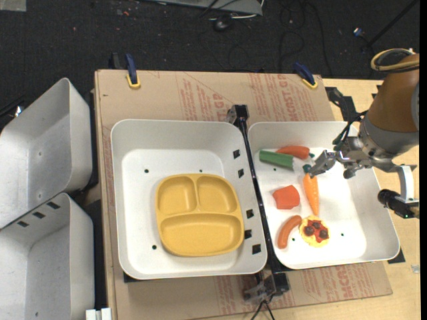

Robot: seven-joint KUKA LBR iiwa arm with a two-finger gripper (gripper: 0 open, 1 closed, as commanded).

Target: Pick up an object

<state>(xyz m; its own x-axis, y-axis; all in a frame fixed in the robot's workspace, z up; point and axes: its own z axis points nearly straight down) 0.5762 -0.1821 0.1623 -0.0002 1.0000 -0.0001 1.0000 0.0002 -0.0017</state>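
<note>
The right bin (373, 242) holds several toy foods: a green piece (276, 158), a red-orange piece (294, 151) behind it, an orange carrot (311, 193), a red block (287, 197), a red sausage (288, 231) and a yellow tart with dark berries (315, 231). My gripper (333, 168) hangs over the bin's upper right part, just right of the carrot's top end. Its fingers are spread open, one fingertip (316, 167) near the carrot's top and the other to the right. Nothing sits between them.
The left bin (133, 179) holds a yellow divided plate (199, 214). A black divider (250, 179) runs between the bins. White containers (40, 179) stand at the far left. The arm's orange band (395, 99) is at the right edge.
</note>
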